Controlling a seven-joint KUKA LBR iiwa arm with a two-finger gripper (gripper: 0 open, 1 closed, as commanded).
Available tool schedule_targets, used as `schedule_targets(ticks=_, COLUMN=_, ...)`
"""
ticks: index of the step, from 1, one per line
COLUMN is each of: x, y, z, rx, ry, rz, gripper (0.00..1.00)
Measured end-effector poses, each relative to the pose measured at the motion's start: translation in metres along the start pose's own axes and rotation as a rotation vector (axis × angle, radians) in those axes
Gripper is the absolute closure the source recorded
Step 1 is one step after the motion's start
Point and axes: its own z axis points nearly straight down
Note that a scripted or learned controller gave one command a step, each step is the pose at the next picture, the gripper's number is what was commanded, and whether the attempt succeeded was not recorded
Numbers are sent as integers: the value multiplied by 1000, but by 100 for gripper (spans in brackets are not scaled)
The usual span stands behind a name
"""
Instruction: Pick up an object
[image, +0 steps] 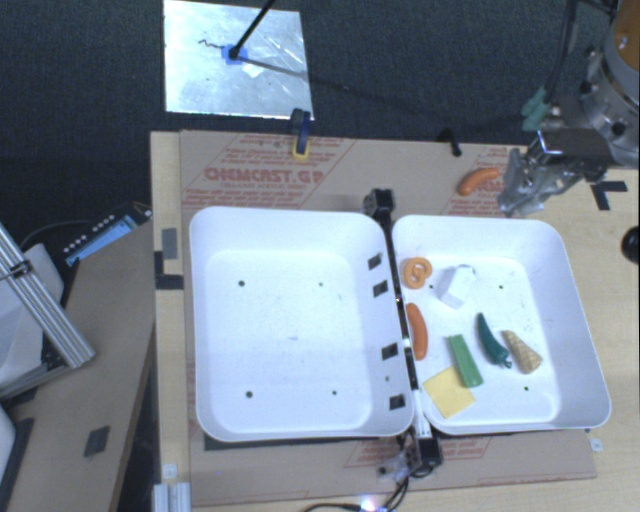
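The right bin (575, 300) holds several small objects: an orange ring (416, 271), a white block (455, 286), an orange-red sausage shape (417, 331), a green bar (464, 360), a dark teal pepper shape (491, 340), a tan cone (522, 350) and a yellow square (448, 392). My gripper (527, 190) hangs above the board just beyond the right bin's far rim, apart from all of these. An orange sausage-like piece (478, 181) lies on the board just left of the gripper, outside the bin.
The left bin (205, 300) sits beside the right one, with black clips (385, 290) along the shared divider. A yellow-blue clamp (299, 135) and a shiny sheet (237, 60) lie at the back. A metal rail (40, 300) stands at the far left.
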Motion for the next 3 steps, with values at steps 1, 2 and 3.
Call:
schedule_targets(ticks=1, x=5, y=0, z=0, rx=0, ry=0, rz=0, gripper=100)
schedule_targets(ticks=2, x=13, y=0, z=0, rx=0, ry=0, rz=0, gripper=100)
schedule_targets(ticks=3, x=20, y=0, z=0, rx=0, ry=0, rz=0, gripper=100)
